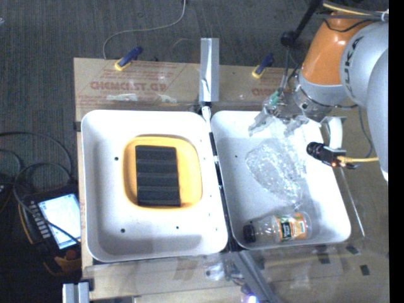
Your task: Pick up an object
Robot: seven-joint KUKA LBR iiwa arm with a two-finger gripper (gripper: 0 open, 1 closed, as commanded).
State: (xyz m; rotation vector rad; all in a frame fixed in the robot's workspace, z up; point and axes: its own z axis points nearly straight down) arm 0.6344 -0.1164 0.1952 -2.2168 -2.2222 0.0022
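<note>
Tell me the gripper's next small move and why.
Probably straight down. The gripper hovers at the right bin's far edge, just above the crumpled clear plastic, with nothing visibly between its fingers. The bottle lies farther off, at the near wall.

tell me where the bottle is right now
The bottle lies on its side in the right bin, along its near wall toward the near-right corner, just below the crumpled clear plastic.
</note>
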